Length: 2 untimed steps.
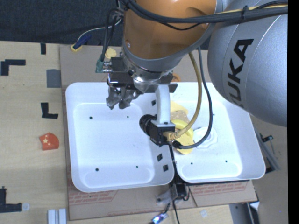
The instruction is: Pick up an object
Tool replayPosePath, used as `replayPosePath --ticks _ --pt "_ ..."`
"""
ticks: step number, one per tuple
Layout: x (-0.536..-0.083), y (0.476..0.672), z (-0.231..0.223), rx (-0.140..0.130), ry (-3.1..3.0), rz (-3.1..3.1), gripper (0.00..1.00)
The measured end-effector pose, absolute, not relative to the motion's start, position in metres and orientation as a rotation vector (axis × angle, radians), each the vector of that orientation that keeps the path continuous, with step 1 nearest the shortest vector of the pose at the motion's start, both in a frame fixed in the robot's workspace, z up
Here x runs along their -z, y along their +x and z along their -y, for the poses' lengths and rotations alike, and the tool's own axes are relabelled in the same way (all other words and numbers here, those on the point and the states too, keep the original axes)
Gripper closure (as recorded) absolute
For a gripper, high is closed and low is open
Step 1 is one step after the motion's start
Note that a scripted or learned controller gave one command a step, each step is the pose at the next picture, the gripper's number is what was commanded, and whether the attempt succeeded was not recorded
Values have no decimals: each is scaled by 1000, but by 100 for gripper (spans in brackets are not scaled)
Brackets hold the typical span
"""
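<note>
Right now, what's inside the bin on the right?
Inside the right bin lies a yellow object beside something white. The arm covers the bin's far part, so that stays unseen.

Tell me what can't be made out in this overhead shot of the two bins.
- Gripper: small and dark in the camera view; open or shut is unclear.
- Yellow object in the right bin: partly covered by the camera bracket and cables; its full shape is hidden.
- Left bin: its upper right corner lies under the arm.
- Red item on the bench: too small to identify.
</note>
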<state>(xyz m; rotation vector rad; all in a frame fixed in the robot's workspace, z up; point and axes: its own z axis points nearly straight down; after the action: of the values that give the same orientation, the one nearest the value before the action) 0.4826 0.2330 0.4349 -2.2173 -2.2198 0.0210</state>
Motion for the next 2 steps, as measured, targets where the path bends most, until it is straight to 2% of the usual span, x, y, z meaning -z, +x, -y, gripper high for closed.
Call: replayPosePath --ticks 1,2 --pt "-523 484 -234 12 -2219 2227 100" --pt "-378 482 -233 -28 -2216 2219 100"
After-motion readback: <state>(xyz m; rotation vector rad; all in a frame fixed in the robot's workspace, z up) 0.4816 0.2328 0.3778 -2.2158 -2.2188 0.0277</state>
